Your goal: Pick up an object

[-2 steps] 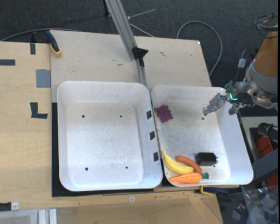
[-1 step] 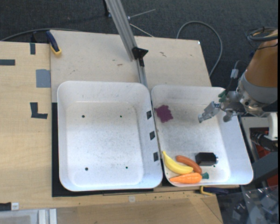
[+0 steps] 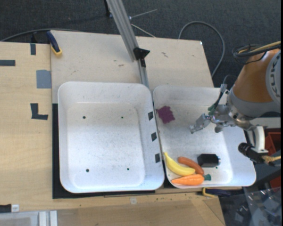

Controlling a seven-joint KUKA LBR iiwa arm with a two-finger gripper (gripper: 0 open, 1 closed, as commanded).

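The right bin holds a purple piece near its left wall. Along its front edge lie a yellow banana, a small orange carrot, a larger orange carrot and a black block. My gripper hangs over the middle right of this bin, above and behind the black block, well right of the purple piece. Its fingers stand spread with nothing between them.
The left bin lies beside the right one, with a raised divider between them. A metal pole slants down from the top to the bins' back edge. Cables run on the dark floor behind the bench.
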